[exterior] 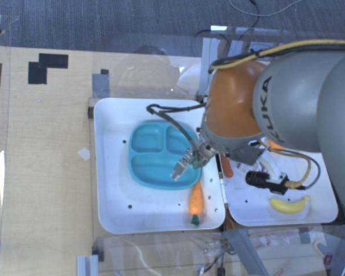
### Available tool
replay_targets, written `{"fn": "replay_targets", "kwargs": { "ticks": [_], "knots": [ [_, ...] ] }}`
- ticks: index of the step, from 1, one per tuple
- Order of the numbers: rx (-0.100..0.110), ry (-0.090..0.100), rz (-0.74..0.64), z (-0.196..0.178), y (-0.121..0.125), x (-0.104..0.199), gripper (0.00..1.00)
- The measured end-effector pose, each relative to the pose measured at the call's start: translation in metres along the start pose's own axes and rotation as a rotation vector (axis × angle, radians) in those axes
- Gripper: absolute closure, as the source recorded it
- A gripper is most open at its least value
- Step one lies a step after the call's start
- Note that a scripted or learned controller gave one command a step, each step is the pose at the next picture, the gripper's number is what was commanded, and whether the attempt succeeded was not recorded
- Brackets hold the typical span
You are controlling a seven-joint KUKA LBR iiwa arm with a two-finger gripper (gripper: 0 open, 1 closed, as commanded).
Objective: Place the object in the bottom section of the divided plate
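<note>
Over the divided plate's [161,157] lower right edge hangs the hand [184,167], grip state unclear; carrot [195,198] lies just below-right, long axis near vertical.

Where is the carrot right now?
In the camera view, the carrot lies in the left bin near its front right corner, just off the blue divided plate.

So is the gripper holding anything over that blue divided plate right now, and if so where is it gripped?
Nothing shows between the fingers of the gripper. It hangs above the blue divided plastic plate; the orange carrot lies apart in the white bin.
</note>
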State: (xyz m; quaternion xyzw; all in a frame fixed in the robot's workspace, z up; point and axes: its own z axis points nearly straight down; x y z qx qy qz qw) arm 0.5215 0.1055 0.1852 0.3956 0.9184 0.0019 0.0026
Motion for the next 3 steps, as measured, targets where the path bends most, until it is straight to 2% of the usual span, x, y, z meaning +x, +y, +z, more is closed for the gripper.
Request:
{"fn": "replay_targets", "kwargs": {
  "ticks": [1,2,3],
  "knots": [
    [-0.005,-0.003,-0.002,-0.011,0.002,-0.001,1.0],
    [-0.005,-0.003,-0.002,-0.011,0.002,-0.001,0.0],
    [-0.01,-0.006,-0.003,-0.022,0.004,-0.002,1.0]
  ]
}}
